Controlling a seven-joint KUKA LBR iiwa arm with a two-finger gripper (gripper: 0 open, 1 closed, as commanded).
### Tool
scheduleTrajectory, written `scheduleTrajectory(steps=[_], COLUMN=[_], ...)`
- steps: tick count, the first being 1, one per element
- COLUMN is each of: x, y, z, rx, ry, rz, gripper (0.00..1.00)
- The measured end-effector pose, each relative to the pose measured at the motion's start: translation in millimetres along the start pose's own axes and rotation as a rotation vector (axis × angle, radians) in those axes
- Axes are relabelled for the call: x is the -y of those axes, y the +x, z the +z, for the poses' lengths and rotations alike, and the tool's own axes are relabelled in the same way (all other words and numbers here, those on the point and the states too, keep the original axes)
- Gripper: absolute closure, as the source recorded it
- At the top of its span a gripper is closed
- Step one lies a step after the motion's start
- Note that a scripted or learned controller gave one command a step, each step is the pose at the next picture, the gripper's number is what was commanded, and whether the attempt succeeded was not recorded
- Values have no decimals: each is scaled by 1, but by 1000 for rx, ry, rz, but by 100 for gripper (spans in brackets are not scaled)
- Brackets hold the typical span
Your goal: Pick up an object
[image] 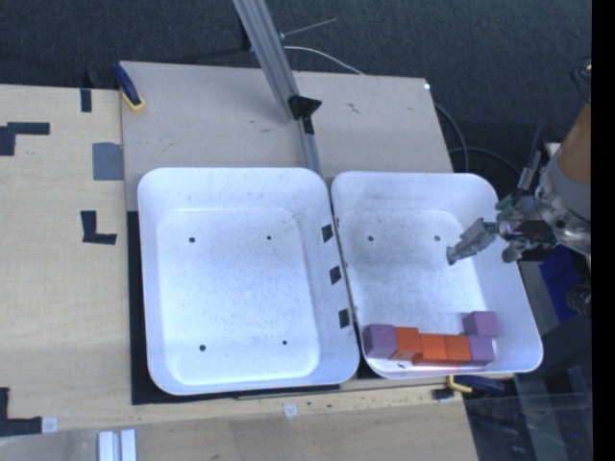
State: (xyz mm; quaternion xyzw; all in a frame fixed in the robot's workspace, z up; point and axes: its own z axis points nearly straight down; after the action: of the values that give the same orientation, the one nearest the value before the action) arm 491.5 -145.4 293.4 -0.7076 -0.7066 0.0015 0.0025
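Camera view, looking down on the bench: two shallow white plastic bins sit side by side, and every pickable thing lies in the right-hand bin, packed along its near wall. From the left there is a purple block, then a run of orange blocks, then another purple block stacked at the right end, all touching or nearly so. The left-hand bin shows only its speckled floor. The two-finger gripper hangs over the right side of the right-hand bin, well apart from the blocks and nearer the bin's middle; one grey finger juts out at a slant, but whether the hand is parted or closed cannot be told from this angle, and nothing is visibly held. Judging from this layout, the risk lies in the crowding: the blocks press against each other and against the sloping bin wall, so a finger coming down may land on top of a neighbour instead of beside the target, or jam against the wall. A slanted approach could also push the row sideways without ever closing around one piece.
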Motion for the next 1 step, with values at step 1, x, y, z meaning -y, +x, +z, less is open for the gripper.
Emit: scheduleTrajectory(steps=[1], x=[9], y=[17], z=[-23], rx=[1], ry=[-7], rz=[-5], gripper=[0])
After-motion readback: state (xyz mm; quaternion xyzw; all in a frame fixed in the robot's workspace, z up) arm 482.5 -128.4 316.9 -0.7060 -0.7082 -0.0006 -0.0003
